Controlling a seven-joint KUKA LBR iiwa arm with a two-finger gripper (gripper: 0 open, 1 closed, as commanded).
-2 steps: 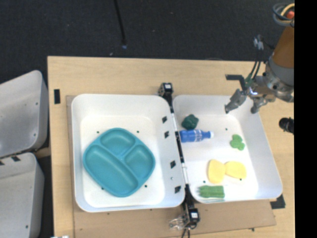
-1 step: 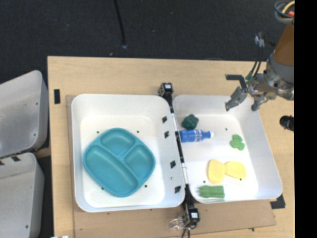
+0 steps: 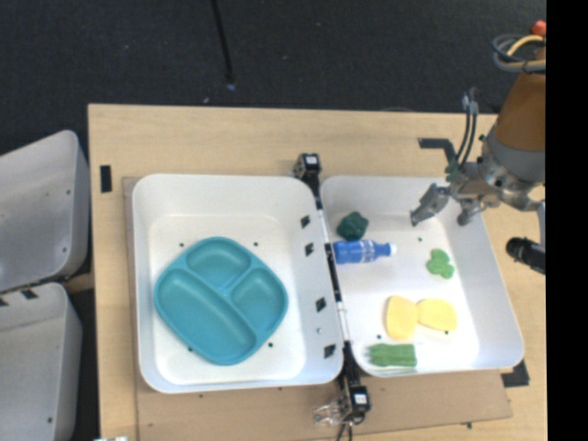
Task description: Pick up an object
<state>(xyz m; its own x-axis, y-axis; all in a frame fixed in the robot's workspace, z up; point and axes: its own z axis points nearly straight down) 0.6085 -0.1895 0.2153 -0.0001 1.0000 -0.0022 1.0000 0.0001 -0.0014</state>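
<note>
My gripper [image 3: 447, 211] hangs over the far right part of the right bin [image 3: 478, 333], its two fingers spread open with nothing between them. Below it in that bin lie a small blue bottle [image 3: 361, 251], a dark green lump [image 3: 352, 224], a small light green piece [image 3: 440, 264], two yellow pieces [image 3: 419, 316] side by side and a flat green piece [image 3: 393, 356] near the front wall. The light green piece is the closest to the gripper, a little nearer the front.
The left bin [image 3: 147, 246] holds a teal divided plate [image 3: 220, 299]. A black-clipped divider [image 3: 326, 274] joins the two bins. Bare wooden bench [image 3: 230, 136] surrounds them, and white panels [image 3: 37, 209] stand at the far left.
</note>
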